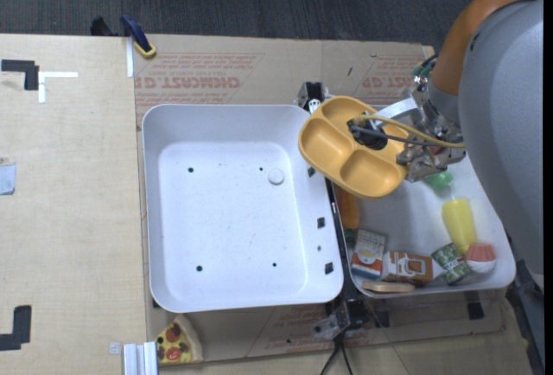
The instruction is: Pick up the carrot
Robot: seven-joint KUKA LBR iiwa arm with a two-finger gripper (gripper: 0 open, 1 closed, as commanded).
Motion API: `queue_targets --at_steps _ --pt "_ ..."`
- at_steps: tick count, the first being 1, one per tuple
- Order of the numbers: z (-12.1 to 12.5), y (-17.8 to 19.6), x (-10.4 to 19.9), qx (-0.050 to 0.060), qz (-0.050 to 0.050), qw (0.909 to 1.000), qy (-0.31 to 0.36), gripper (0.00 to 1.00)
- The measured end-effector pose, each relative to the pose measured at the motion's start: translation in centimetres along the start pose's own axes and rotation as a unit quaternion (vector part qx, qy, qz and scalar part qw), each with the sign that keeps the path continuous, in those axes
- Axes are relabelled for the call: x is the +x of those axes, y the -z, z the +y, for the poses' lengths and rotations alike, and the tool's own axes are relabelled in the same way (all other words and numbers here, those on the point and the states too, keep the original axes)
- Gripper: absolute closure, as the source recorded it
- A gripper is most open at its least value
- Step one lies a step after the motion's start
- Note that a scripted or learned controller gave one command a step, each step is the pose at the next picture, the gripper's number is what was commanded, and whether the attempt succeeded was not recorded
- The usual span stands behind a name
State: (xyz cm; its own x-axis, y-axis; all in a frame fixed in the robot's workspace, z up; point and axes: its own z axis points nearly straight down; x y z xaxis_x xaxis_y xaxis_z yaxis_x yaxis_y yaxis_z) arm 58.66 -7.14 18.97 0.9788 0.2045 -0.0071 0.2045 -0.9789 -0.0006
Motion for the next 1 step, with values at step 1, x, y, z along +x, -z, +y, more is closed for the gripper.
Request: queue_targets --at_steps 1 --pt "-7.72 2.86 -7.96 0.0 0.001 1.0 0.0 1.0"
